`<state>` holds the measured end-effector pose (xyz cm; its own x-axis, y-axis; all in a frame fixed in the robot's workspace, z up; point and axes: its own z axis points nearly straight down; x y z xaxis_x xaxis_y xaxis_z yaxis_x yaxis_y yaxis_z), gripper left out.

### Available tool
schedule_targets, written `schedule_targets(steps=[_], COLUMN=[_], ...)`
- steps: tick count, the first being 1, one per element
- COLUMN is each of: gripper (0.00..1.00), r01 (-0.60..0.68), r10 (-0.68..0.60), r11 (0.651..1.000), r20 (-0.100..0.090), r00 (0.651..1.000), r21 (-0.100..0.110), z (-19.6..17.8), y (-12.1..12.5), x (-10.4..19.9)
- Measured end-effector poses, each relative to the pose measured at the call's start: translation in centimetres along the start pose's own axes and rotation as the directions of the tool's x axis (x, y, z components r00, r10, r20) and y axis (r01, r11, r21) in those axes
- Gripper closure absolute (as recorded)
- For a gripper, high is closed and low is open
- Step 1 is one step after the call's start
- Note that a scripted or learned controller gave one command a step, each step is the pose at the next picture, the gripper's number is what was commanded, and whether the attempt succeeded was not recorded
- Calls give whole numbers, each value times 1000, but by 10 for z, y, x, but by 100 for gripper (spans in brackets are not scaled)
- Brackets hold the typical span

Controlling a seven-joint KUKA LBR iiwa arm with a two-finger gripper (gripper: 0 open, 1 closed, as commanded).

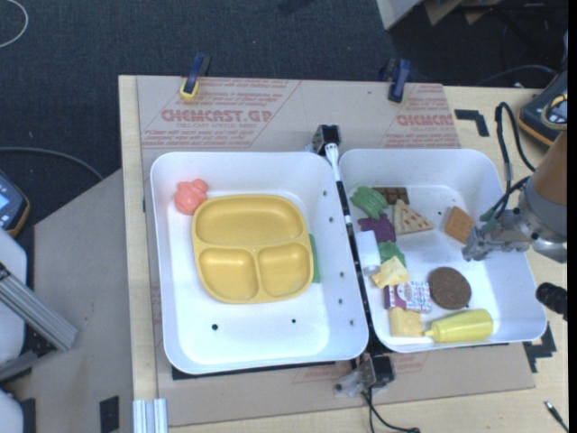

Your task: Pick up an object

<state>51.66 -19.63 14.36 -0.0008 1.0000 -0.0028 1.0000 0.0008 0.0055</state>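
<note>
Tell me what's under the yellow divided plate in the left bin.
A thin green strip pokes out along the right edge of the yellow divided plate, so something green lies partly beneath it. The plate covers the rest, so what that thing is cannot be told.

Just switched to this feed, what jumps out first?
The big yellow divided plate fills most of the left bin, with a pink toy at its upper left corner. The right bin holds a clutter of play food, including a yellow bottle and a brown disc, with the gripper hovering over its right side.
</note>
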Motion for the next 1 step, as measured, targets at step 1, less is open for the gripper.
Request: schedule_targets(steps=[1], gripper=[100], r01=[0], r10=[0], r11=[1000], r20=[1], r00=[1000], r21=[-1], z=[-43], y=[0], x=[-2])
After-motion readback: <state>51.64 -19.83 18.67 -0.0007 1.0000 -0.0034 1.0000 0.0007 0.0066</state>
